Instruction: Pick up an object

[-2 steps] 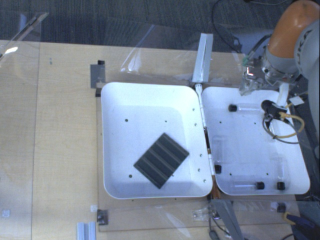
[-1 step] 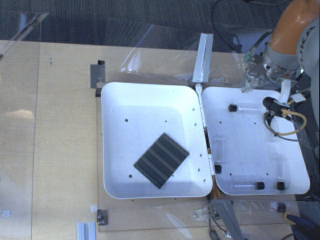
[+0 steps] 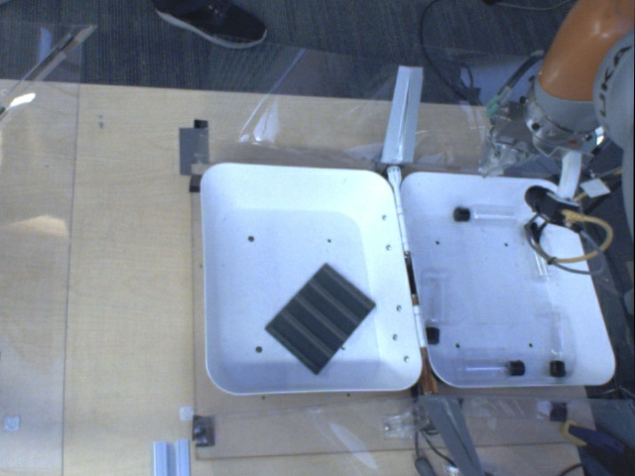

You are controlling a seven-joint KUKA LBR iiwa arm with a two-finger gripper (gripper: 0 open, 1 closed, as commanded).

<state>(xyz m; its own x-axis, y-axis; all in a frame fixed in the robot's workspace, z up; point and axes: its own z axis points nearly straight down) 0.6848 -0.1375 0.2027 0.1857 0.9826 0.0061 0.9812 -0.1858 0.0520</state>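
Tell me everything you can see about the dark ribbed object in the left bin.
The dark object is a flat, roughly rectangular slab, dark grey to black, with parallel ridges running along its length. It looks like plastic or rubber, though that is uncertain. It lies flat on the floor of the left bin, turned diagonally, in the bin's lower middle part. It touches nothing but the bin floor, away from the walls. The arm is far off, over the right bin.

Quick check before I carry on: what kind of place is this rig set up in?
Most likely a robotics lab or test cell. Two shallow white bins sit on a wooden bench, the grey arm hangs over the right bin, loose cables trail on carpet, and someone's shoe stands beyond the bench.
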